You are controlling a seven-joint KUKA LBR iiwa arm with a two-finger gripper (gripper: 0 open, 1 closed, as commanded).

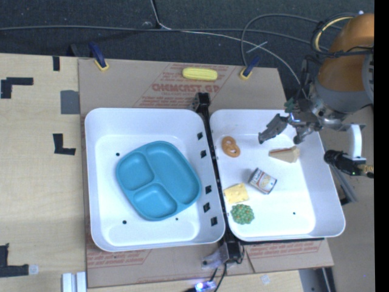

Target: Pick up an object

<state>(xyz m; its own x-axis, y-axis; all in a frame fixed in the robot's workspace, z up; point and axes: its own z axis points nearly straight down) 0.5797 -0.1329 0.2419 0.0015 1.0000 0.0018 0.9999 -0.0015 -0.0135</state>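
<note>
Hovering with its two dark fingers spread apart and nothing between them, the tool hangs over the upper part of the right-hand shallow white bin, just above the pale tan wedge-shaped piece. That wedge looks the likeliest pick, so I judge the tool should centre over it, turn its fingers across the narrow width and descend straight. Keeping clear of the bin's wall matters, and the brown pretzel-shaped ring, the small printed can, the yellow square block and the green bumpy cluster lie farther off.
</note>
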